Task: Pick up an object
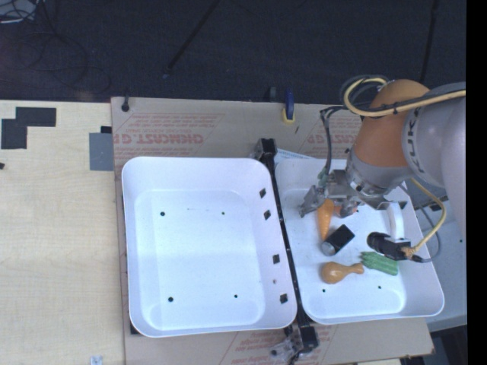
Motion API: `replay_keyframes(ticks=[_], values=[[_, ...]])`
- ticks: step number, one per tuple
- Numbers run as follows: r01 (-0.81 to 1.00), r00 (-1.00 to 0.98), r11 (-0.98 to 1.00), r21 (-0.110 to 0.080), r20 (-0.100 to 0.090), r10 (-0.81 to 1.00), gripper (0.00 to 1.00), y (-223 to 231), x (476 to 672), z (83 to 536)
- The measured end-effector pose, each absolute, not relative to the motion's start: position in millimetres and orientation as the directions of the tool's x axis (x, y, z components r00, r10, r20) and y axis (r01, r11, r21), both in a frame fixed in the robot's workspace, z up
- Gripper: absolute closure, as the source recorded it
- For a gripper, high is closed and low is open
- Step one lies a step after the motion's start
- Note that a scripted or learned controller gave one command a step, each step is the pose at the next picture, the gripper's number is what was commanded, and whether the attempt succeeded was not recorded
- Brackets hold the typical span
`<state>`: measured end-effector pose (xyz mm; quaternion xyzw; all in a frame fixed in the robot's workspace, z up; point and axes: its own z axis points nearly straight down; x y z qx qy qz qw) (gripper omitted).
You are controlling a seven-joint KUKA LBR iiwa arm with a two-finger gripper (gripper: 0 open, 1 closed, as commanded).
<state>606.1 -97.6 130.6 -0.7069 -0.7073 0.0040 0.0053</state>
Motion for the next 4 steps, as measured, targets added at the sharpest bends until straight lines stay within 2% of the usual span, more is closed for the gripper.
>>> replay_keyframes(ticks=[1,2,3,4], values=[[1.000,-0.001,0.001,-0.003,0.000,1.000,0.00,-84.9,644.0,84.4],[1.000,0.003,-0.003,-0.003,0.001,1.000,1.00,-86.8,643.2,97.4],[1.000,-0.007,0.007,0.017,0.001,1.000,1.00,-17.3,646.8,304.8],[1.000,0.003,-0.003,-0.008,0.002,1.000,1.00,-22.8,507.9,321.4]])
